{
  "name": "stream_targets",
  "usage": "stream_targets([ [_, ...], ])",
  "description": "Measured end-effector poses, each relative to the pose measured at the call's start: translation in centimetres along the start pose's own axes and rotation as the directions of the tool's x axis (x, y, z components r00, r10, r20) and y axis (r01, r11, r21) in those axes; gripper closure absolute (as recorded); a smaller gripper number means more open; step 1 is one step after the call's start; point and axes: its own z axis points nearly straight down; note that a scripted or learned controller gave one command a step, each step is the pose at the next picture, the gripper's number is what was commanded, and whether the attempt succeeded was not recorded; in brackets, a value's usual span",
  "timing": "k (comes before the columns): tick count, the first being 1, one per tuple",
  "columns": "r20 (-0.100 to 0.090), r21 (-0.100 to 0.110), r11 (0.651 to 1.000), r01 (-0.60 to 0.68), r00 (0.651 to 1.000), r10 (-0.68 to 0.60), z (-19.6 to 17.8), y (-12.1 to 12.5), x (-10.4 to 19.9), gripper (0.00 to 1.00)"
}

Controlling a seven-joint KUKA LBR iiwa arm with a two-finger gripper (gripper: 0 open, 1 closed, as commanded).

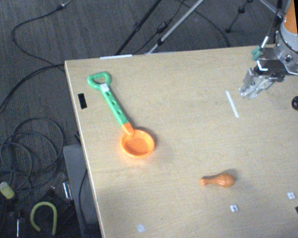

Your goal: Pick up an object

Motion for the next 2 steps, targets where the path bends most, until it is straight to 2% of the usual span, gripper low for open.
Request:
stream_targets([
  [1, 0.000, 0.000, 0.997, 0.080, 0.997, -0.080, -6.67, 0.72, 11.85, 1.00],
  [2, 0.002, 0.001, 0.997, 0.080, 0.997, -0.080, -7.54, 0.78, 11.90, 1.00],
])
